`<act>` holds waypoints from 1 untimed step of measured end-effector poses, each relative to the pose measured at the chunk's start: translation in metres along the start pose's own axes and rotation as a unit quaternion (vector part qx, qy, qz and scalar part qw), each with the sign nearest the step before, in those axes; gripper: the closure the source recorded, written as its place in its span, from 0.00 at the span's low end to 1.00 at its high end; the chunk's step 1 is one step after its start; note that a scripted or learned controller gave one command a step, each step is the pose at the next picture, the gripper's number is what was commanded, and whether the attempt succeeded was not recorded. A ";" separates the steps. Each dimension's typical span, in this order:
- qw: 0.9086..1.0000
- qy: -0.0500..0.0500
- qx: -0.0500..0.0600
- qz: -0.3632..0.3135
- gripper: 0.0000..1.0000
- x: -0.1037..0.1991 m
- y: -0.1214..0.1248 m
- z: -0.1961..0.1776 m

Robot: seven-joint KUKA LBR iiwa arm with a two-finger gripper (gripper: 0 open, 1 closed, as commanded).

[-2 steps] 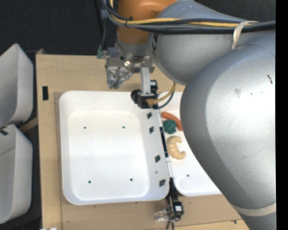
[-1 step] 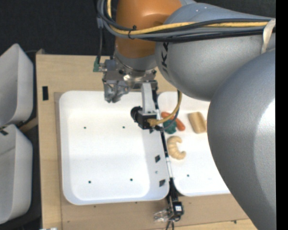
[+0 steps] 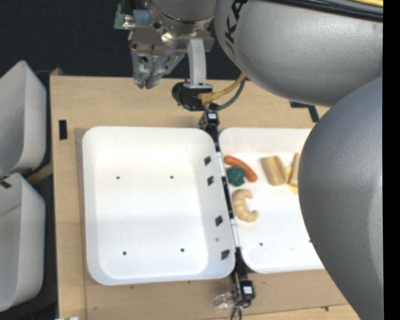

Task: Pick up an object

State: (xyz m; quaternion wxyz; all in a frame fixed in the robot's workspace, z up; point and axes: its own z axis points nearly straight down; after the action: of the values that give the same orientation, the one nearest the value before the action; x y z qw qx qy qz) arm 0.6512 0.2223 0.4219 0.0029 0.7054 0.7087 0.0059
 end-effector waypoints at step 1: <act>1.000 -0.001 -0.002 0.000 1.00 -0.002 0.041 -0.104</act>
State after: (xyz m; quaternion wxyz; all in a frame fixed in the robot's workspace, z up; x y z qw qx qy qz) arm 0.6908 0.2203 0.5263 0.0049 0.7057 0.7085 0.0065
